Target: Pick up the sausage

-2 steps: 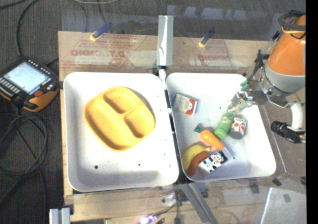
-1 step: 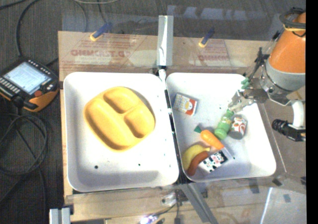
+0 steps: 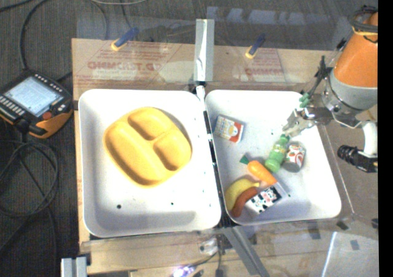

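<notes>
At the far left, at about nine o'clock, a handheld control pendant with an orange grip lies on the dark floor among black cables. The counter carries two shallow white bins side by side. The left bin holds a yellow divided plate – three compartments, set slightly toward the bin's upper half. A grey metal bar stands at twelve o'clock above the seam between the bins.

In the right bin, a small carton with a red and white label lies near the upper left corner. Toward six o'clock in this bin sits a cluster: a yellow banana-like piece, and the sausage – reddish brown, curved, lying against the yellow piece's lower right side and touching a black and white patterned box on its right. Just above the box lies a carrot, orange with a green tip. A green bottle stands tilted beside it, and a small can with red markings rests just right of the bottle.

The arm comes in at three o'clock, its orange band at the upper right. The hand hovers over the bin's upper right area, just above the green bottle and well apart from the sausage; its fingers look spread, with nothing between them.
</notes>
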Motion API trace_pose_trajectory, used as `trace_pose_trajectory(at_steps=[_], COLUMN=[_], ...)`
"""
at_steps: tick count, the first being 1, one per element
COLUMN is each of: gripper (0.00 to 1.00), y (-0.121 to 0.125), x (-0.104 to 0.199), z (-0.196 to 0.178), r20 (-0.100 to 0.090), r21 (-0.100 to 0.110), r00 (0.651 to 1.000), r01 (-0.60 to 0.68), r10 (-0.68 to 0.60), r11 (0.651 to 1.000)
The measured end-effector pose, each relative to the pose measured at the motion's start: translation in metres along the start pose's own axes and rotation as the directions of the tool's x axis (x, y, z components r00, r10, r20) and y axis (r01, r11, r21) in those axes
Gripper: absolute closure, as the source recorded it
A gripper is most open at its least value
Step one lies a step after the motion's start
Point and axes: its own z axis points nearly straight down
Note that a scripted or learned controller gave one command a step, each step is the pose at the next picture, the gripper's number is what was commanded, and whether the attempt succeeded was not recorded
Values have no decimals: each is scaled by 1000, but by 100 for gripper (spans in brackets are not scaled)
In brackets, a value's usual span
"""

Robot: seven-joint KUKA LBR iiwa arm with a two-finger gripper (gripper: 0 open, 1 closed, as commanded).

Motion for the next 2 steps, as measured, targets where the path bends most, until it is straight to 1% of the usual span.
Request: trace_pose_trajectory(at_steps=[2], gripper=[100], y=[2], x=[4], z=[-17], r20=[-5], r21=[0], r00=[1000], r01=[5], r10=[-5], r11=[1000])
